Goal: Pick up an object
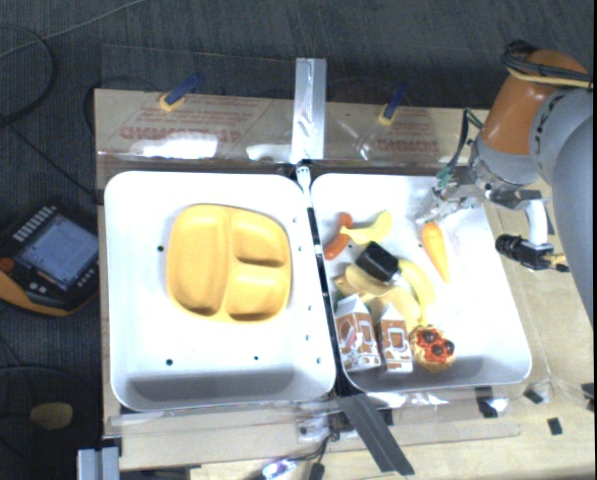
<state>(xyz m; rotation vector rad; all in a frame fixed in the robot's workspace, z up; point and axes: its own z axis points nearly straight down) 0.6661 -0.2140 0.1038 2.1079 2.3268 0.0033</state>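
Observation:
My gripper (444, 194) hangs over the far right corner of the right bin (498, 313), below the arm's orange band (523, 108). An orange carrot (435, 250) lies just in front of it, apart from it. Further left in that bin, packed close, lie a small orange piece (339, 231), a yellow banana-like piece (374, 225), a black block (378, 261) on a pale yellow piece (412, 284), two small cartons (356, 334) (395, 339) and a red berry-like toy (433, 345). Nothing visible is held by the gripper.
The left bin (143, 368) holds a yellow divided tray (228, 261). A metal divider strip (309, 108) runs between the bins at the back. A handheld pendant (43, 258) lies on the floor at left. The arm's grey body (578, 198) stands along the right side.

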